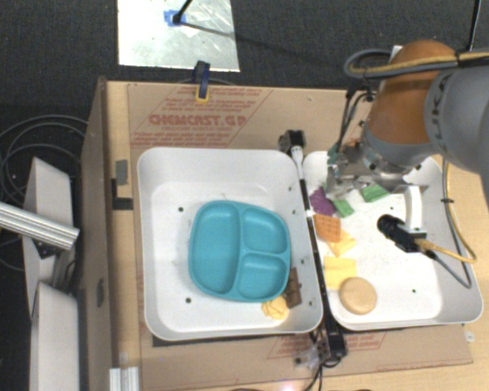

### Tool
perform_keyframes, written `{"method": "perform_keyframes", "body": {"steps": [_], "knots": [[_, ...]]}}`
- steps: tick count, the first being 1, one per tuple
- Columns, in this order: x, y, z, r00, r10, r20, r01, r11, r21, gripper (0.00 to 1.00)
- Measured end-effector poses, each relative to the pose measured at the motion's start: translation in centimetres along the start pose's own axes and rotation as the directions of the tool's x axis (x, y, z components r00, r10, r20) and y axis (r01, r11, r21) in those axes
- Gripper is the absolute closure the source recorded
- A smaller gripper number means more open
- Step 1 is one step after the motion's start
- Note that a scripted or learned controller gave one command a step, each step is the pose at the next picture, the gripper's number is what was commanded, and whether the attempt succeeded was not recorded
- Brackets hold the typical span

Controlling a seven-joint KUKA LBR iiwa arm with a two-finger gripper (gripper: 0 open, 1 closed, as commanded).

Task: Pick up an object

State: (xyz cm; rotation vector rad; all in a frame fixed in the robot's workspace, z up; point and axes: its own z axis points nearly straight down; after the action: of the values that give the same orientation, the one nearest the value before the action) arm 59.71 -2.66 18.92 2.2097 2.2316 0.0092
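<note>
Camera view: the gripper is lowered at the far end of the right bin, over a green piece and a purple piece. The purple piece is seen just beside it, toward the bins' shared wall. Its grip cannot be told.
</note>
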Motion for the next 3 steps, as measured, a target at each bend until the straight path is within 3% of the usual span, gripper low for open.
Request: {"method": "perform_keyframes", "body": {"steps": [1, 2, 3], "knots": [[-5.4, -3.0, -3.5, 1.0, 0.013, 0.006, -0.013, 1.0, 0.001, 1.0], [-5.1, -2.9, -3.3, 1.0, 0.008, 0.003, -0.008, 1.0, 0.002, 0.0], [-6.4, -0.5, 9.0, 1.0, 0.009, 0.006, -0.009, 1.0, -0.007, 0.0]]}}
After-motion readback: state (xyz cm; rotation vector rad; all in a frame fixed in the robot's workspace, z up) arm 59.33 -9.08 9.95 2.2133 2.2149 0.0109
